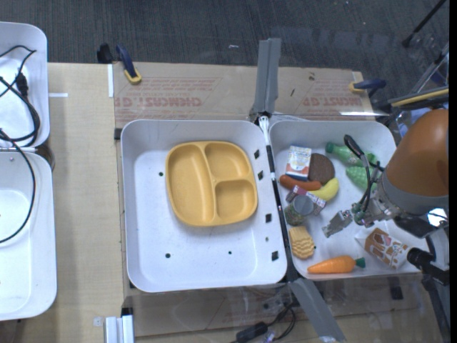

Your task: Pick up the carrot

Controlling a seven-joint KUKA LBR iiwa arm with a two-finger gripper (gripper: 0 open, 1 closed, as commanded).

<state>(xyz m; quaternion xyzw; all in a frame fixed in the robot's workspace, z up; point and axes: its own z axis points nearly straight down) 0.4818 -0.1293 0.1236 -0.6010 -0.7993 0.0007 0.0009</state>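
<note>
The carrot (332, 265) is orange with a small green tip at its right end. It lies flat along the front wall of the right bin (385, 136). My gripper (341, 221) hangs at the end of the grey arm with the orange band (427, 156), just above and behind the carrot and a short gap from it. It sits over the bin floor between a tin can (303, 207) and a small printed box (385, 247). Nothing shows in the gripper, and the carrot is untouched.
The right bin also holds a banana (329, 189), a red sausage (299, 183), a white carton (298, 161), a brown disc (322, 168), a waffle piece (302, 243) and green items (351, 153). A yellow divided plate (212, 183) lies in the left bin (143, 263).
</note>
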